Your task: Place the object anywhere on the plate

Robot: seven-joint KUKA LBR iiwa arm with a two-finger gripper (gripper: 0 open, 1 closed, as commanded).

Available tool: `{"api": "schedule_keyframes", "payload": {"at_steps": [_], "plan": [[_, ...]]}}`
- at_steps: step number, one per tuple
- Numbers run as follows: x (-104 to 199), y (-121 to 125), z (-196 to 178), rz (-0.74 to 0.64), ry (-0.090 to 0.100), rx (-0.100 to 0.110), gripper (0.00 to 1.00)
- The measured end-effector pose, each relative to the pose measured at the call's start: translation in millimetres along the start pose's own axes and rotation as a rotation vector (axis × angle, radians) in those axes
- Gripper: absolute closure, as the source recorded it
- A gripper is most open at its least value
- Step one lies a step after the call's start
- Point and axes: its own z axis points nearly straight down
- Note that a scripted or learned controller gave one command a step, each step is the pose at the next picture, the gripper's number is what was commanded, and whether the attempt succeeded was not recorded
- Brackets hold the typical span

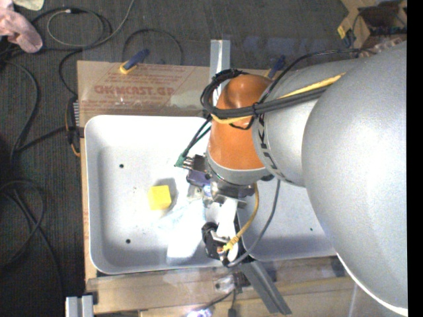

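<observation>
The hand (pixel 206 200), grip untellable from above, hung just beside the yellow block (pixel 160 197); a misaligned close might nudge it away.

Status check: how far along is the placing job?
Done: nothing visible; the yellow block lies on the floor of the left bin. In hand: the gripper sits low beside the block, on its right. Left: grasp, lift, place. A pale glossy patch by the bin's front wall may be the plate; too blurred to tell.
</observation>
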Motion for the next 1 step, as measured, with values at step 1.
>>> {"api": "schedule_keyframes", "payload": {"at_steps": [1], "plan": [[18.3, -1.3, 107.3, 0.379, 0.016, -0.016, 1.00]]}}
